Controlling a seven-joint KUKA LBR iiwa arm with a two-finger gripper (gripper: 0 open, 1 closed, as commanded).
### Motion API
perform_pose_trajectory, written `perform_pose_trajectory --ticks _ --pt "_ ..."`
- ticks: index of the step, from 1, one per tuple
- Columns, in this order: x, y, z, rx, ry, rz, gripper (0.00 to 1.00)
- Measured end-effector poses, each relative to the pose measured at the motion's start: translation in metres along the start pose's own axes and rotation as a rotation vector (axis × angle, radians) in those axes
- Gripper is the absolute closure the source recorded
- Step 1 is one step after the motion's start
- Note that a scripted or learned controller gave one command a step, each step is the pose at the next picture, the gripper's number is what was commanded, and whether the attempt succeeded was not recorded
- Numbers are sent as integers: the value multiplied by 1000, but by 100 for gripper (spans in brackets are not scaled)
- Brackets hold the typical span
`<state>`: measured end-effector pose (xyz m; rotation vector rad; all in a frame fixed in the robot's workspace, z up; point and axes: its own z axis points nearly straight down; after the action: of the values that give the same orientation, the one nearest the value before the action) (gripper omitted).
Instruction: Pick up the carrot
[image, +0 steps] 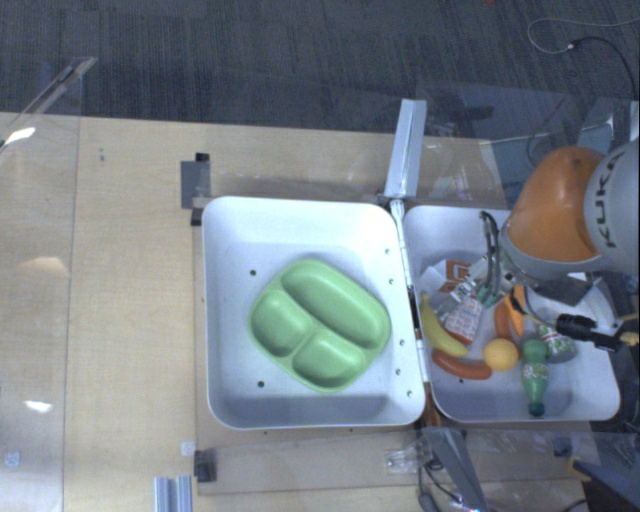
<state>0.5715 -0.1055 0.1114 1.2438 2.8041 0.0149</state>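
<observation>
Inside the right bin (440, 400), the carrot (507, 318) is being overhung by the arm (560, 210); finger state cannot be told.

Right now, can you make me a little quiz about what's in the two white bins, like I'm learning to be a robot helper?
1. True or false: the green tray lies in the left bin.
2. Which bin holds the carrot? A) left bin B) right bin
3. Fill in the blank: the round yellow lemon sits just above the red ______.

Key: 1 true; 2 B; 3 sausage.
</observation>
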Motion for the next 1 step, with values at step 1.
perform_pose_trajectory --ticks 1 --pt "41 -51 5 8 11 -21 0"
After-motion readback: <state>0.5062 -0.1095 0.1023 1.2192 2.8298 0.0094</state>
